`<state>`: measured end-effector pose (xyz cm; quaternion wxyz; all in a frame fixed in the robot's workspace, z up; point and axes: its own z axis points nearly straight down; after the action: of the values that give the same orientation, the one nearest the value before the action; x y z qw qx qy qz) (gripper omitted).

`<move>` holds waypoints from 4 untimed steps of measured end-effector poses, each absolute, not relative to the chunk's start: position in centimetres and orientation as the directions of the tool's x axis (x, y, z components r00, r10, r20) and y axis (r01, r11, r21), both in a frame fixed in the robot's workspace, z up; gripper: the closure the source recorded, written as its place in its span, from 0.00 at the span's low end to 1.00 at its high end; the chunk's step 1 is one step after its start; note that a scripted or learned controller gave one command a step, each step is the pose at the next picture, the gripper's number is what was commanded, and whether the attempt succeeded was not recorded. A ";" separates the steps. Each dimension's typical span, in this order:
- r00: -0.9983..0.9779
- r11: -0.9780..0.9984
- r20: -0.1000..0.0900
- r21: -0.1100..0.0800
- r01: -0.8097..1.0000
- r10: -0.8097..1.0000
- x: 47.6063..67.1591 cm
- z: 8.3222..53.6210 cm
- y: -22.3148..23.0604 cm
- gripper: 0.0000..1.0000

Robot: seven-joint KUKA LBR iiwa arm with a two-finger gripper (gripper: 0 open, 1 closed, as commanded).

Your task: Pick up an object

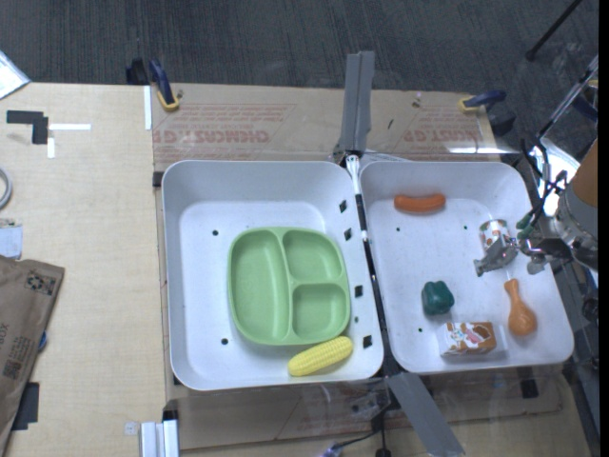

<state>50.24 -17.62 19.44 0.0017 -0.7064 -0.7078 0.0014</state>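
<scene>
the left bin (190,284) holds a green divided plate (288,286) near its middle, three compartments facing up. at the plate's five o'clock a yellow corn cob (321,356) lies on its side, just touching the plate's lower rim and close to the bin's front wall.

the right bin (419,350) holds the loose pieces. at its twelve o'clock an orange sausage (420,203) lies flat near the back wall. toward the bin's centre, at about six o'clock from the sausage, sits a dark green pepper (438,297). at the pepper's five o'clock a small printed packet (469,339) lies flat near the front wall. at the packet's two o'clock an orange drumstick (519,308) lies with its thin end pointing up toward the gripper (496,248).

the gripper hangs at the bin's three o'clock side, above the drumstick and apart from it, its metal fingers too tangled with glare to tell how wide they stand. nothing shows between them.
</scene>
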 end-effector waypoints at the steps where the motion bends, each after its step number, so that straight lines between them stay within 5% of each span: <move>1: 0.033 -0.033 0.006 0.000 0.999 0.999 54.1 10.0 -21.3 0.00; 2: 0.127 -0.127 0.005 -0.002 0.992 0.992 58.6 9.0 -20.6 0.00; 3: 0.253 -0.253 -0.003 -0.031 0.967 0.967 65.3 8.7 -13.1 0.00; 4: 0.340 -0.340 -0.002 -0.004 0.941 0.941 60.1 14.2 -15.9 0.00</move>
<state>60.09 -15.95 14.21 0.0011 -0.8184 -0.5747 0.0018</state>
